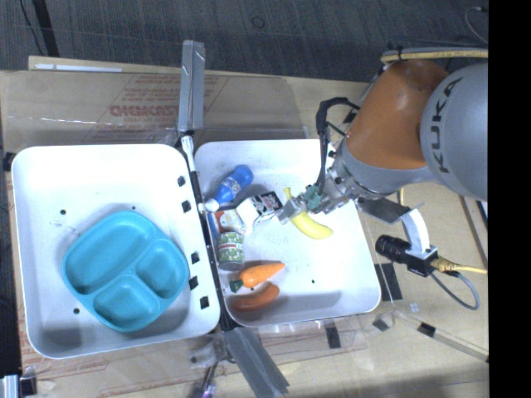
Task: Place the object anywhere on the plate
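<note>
A blue divided plate (124, 279) lies in the left bin (50, 172). In the right bin (348, 293), a blue-capped bottle (230, 186), a small can (231, 245), a carrot (259, 273) and a sausage (254, 297) crowd its left side. Right of them lies a banana (311, 225), the likely object, with the gripper (300, 206) just over its far end; its state I cannot tell. Centre on the banana's middle, across its width, before closing.
</note>
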`<state>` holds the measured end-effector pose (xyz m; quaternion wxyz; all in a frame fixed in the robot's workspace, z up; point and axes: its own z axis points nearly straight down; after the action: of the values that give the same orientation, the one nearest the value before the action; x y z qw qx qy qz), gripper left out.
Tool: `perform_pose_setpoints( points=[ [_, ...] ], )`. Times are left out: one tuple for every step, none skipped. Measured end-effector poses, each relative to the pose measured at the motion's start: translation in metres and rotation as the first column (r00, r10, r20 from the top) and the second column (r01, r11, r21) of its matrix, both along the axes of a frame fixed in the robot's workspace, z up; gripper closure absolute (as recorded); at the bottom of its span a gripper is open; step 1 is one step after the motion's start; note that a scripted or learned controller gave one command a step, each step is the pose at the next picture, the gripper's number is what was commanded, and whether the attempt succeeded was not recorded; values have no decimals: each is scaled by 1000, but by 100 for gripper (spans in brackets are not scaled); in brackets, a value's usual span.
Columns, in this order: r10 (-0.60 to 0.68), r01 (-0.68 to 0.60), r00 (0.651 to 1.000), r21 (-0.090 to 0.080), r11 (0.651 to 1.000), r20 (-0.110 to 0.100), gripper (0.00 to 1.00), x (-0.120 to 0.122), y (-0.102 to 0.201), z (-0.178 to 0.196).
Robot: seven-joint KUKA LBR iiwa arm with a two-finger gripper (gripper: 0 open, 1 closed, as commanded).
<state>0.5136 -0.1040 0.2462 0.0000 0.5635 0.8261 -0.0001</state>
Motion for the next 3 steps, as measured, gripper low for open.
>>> perform_pose_setpoints(
  points=[
    [1,-1,1000,-1,1000,-3,100,53,77,-35],
    [-2,2,1000,0,1000,-3,100,0,141,-20],
    [108,-108,994,0,994,-5,100,-34,199,-31]
  ],
)
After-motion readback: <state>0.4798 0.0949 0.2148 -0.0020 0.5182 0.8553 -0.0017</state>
